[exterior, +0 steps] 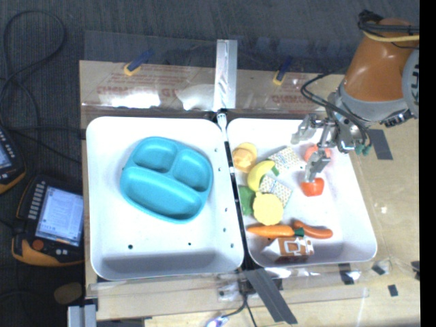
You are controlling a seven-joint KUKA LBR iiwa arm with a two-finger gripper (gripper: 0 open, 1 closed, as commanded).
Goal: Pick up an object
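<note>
Two shallow white bins side by side on the counter (395, 203). In the left bin (102, 251), a turquoise divided plate (165, 177), three compartments, tilted across the middle. In the right bin (361, 234), a heap of play food: a pale yellow rounded piece (244, 155) near the dividing wall, a banana (259, 174) just beside it, a green piece (246, 197) against the wall, a yellow ridged round piece (268, 208) below the banana. Two speckled flat packets (286, 158) (279, 191) touching the banana; print on them too small to read. Along the front, a carrot (270, 231), a hot dog (315, 231) beside it, and a small brown-and-white box (294, 248) with illegible lettering. Apart from the heap, toward the right, a red-orange tomato-like piece (313, 185). End effector (320, 157) low over the right bin, reached in from the right, fingertips just above the red-orange piece; open or closed impossible to tell from here. Beyond the bins, a clear sheet with faint reddish writing (136, 87), unreadable.
</note>
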